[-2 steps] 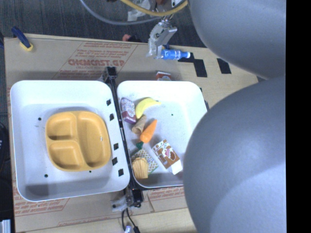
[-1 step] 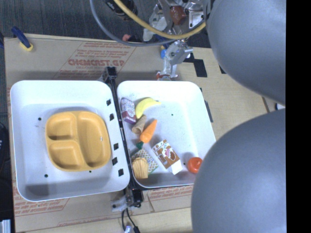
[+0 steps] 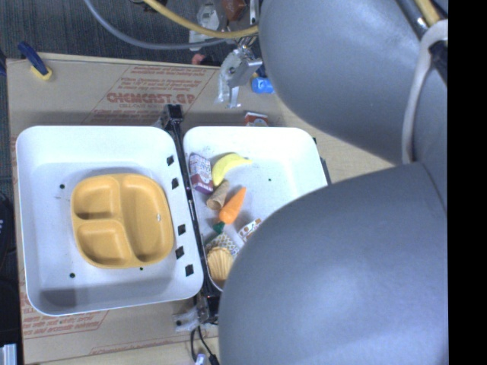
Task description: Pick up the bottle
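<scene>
In the right bin [image 3: 297, 150], a small pale bottle [image 3: 240, 231] with a printed label lies on its side near the left wall, its lower end hidden under the grey arm [image 3: 342, 265]. The gripper [image 3: 234, 78] hangs well beyond the bins' far edge, over the cardboard at the top of the camera view, far from the bottle and with nothing seen in it. The arm's bulk covers most of the right bin.
Around the bottle lie an orange carrot [image 3: 233, 204], a banana [image 3: 227, 165], a purple packet [image 3: 200, 170], a brown cork-like piece [image 3: 218, 197] and a yellow ridged item [image 3: 219, 262]. The left bin [image 3: 38, 204] holds a yellow divided plate [image 3: 120, 219]. Cables [image 3: 152, 6] loop at the back.
</scene>
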Controlling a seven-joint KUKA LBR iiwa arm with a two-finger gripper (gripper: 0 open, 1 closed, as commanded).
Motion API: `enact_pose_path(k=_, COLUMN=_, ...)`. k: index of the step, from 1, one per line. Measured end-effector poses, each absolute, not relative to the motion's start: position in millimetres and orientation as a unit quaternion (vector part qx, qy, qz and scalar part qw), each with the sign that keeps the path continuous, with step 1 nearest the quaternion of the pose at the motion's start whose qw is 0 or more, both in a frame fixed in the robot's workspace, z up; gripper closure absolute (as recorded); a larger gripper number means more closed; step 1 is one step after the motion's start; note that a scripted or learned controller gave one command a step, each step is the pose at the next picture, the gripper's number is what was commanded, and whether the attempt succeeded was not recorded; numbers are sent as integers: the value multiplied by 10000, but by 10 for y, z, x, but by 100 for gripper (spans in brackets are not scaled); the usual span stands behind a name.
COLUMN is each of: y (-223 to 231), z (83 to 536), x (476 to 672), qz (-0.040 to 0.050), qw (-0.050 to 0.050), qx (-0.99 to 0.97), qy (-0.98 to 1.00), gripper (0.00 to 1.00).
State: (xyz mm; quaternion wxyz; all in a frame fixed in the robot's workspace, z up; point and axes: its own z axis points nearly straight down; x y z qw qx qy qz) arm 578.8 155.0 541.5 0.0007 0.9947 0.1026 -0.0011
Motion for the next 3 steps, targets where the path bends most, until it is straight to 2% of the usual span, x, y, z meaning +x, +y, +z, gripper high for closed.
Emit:
enact_pose_path(k=1, y=931, z=5414, x=6238, qz=-15, qw=11, qx=9949, qy=1011, gripper=0)
enact_pose_path(k=2, y=680, z=5410, x=6482, qz=-29, qw=-12, qx=9831, qy=1829, gripper=0)
enact_pose_path(k=3, y=818, z=5414, x=6483, qz=-14, qw=5, qx=9946, qy=1042, gripper=0)
